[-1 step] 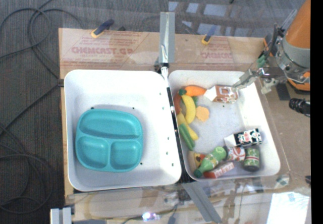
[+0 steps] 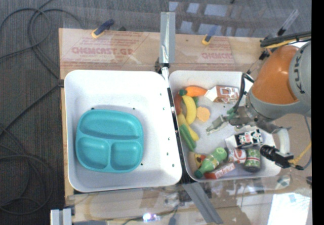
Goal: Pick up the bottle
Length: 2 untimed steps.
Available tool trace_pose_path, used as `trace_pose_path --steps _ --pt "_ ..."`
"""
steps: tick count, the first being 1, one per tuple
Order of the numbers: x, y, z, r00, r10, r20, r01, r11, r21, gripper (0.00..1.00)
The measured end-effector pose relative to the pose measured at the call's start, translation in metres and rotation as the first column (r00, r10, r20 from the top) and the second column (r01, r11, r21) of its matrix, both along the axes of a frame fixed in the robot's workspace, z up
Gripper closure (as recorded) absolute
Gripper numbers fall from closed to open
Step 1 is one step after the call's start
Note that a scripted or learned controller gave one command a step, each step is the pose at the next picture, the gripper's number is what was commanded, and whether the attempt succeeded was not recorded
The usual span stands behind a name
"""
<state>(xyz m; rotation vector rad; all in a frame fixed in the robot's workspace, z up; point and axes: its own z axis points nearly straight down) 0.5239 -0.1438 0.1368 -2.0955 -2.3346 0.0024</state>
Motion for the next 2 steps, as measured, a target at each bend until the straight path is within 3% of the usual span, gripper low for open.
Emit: trace_pose_path --steps 1,2 --pt "-0.0324 -0.0238 -0.0459 0.993 0.111 0.024 -0.111 0.994 -0.004 0.0" --pt "-0.0315 -0.0239 -0.0364 0.993 0.111 0.025 -0.111 0.994 -0.005 1.0"
